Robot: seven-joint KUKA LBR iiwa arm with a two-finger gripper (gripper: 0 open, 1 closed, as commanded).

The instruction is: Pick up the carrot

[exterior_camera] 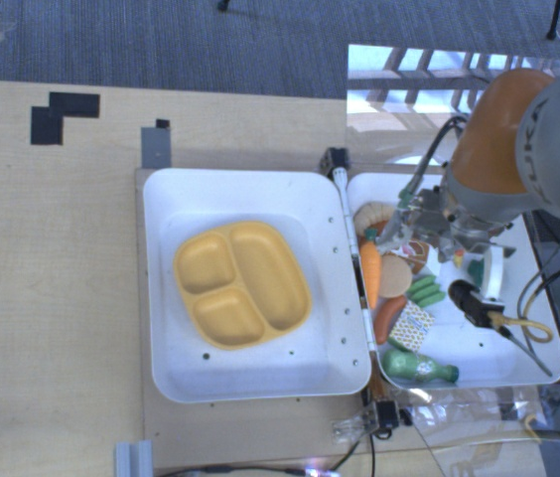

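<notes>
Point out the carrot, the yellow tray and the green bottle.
carrot (pixel 370 268): camera view, middle of its orange body.
yellow tray (pixel 243 283): camera view, ridge between its compartments.
green bottle (pixel 414 367): camera view, its body.

A grey robot arm (pixel 558 137) reaches in from the right side of the view, its thick body angled down and to the left. A broad orange band (pixel 493 132) wraps it just above the wrist. Below the band, the gripper (pixel 411 229) hangs low, pointing downward and leftward, with dark cables looping alongside the wrist.
</notes>
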